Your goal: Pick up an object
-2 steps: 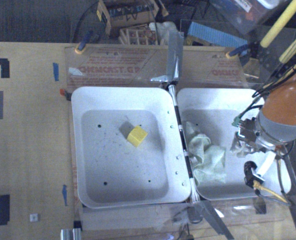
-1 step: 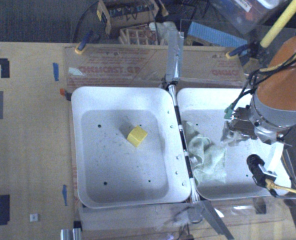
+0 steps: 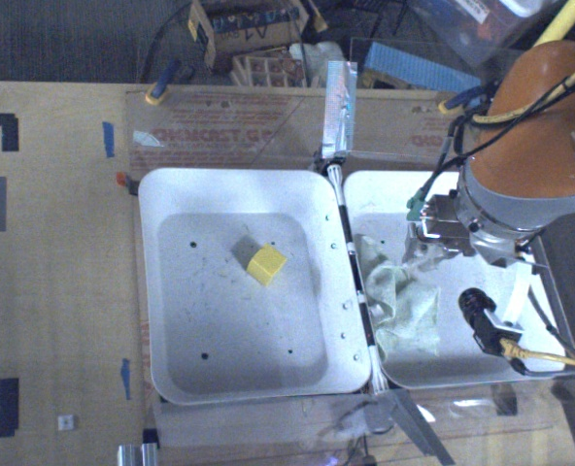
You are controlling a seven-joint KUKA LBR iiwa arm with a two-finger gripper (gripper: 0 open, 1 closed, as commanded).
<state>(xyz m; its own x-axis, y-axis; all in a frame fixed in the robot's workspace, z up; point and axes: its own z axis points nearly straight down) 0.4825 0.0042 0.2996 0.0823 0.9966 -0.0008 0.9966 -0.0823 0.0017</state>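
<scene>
**Q:** Stock check, pls. What's on the bench, and where's your pick at?

**A:** Entries as follows.
- Item 1: left bin, white, shallow. Holds one yellow block, lying loose near the bin's middle, tilted on the floor, nothing touching it.
- Item 2: right bin, same type. Holds one pale crumpled cloth, bunched against the wall next to the left bin.
- Item 3: my gripper, over the right bin, at the cloth's upper edge.

**Q:** Gripper spread or closed? Got anything in it?

**A:** Can't tell. My wrist and arm cover most of it from this angle. Nothing visibly lifted, so I'm logging no hold. The cloth lies on the bin floor and the block is well apart from me in the other bin.

**Q:** So how far along?

**A:** Approx: approach done, grasp not confirmed, lift not begun. I'm parked at the cloth, so I judge that's my target, poss. already touching its top fold, but the slant makes contact hard to read. Left to do: close on the fabric, raise it clear of the bin. The cloth's soft and floppy, so I'd expect a thin pinch to slip.
</scene>
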